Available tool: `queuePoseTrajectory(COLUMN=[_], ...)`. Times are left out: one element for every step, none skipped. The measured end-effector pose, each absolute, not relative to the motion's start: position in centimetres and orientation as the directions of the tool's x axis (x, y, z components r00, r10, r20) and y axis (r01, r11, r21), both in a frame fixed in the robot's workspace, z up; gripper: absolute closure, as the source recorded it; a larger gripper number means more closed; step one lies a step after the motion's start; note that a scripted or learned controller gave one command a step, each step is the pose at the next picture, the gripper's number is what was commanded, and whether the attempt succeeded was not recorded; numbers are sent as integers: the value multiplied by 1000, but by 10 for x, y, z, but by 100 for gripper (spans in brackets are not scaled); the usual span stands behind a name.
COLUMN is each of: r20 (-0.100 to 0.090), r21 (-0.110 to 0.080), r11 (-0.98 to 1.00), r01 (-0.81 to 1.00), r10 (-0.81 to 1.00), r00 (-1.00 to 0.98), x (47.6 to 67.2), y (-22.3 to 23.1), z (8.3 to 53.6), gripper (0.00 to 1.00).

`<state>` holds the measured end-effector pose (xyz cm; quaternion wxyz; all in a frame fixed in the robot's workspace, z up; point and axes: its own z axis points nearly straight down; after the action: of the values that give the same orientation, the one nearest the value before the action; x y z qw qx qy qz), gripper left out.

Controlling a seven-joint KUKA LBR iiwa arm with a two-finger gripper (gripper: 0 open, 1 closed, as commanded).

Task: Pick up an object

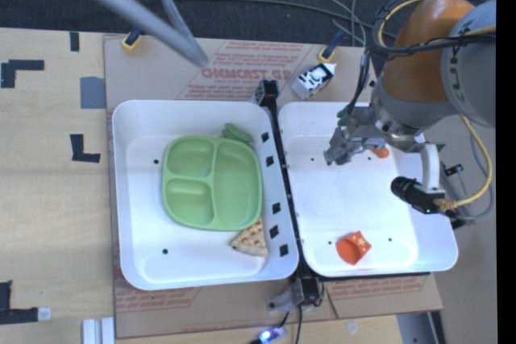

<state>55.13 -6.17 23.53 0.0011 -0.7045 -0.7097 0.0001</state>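
Note:
The right bin (347, 201) holds a red-orange chunky object (352, 246) near its front edge. My gripper (339, 152) hangs over the far middle of this bin, well behind that object. A small orange piece (381, 151) peeks out just right of the gripper, partly hidden by the wrist. In the left bin (141, 173) lies a green divided plate (211, 183). A pizza-slice toy (251, 238) lies at its front right corner and a small green item (236, 133) at its far edge.
The arm's grey and orange body (427, 52) covers the right bin's far right corner, and a black fitting with cables (413, 193) hangs over its right side. A black-and-white item (313, 77) lies on the cardboard behind the bins. Black clips line the wall (278, 173) between the bins.

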Motion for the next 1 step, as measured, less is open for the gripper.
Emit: queuePoseTrajectory(r20=[2], r21=[-1], r11=[8], r01=[1000], r10=[1000], r00=[-8], x=[555], y=[-3], z=[242], gripper=[100])
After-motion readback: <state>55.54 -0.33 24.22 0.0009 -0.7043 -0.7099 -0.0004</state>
